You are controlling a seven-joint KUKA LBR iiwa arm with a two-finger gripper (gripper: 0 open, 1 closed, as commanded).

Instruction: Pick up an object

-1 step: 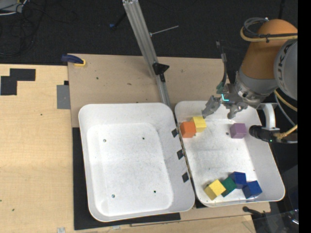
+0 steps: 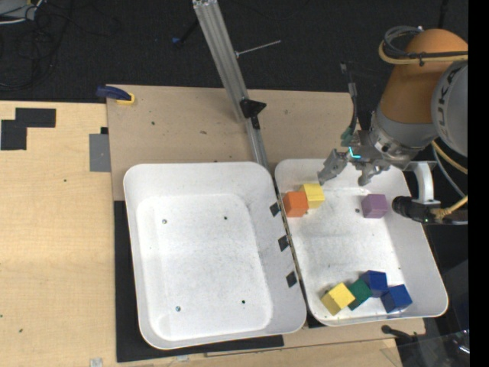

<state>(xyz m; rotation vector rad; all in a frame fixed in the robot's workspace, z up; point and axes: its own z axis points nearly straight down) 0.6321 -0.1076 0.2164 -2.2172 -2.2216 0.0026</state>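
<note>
Since the gripper (image 2: 348, 168) hung spread wide w/ nothing held, at the right bin's (image 2: 428, 258) 12 o'clock, the yellow cube (image 2: 313, 195), just off at its 8 o'clock, looked the likely pick.

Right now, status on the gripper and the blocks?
Gripper open, above right bin's far end, holding nothing. Nearest: yellow block touching orange block; purple block alone. Nothing in the way.
</note>
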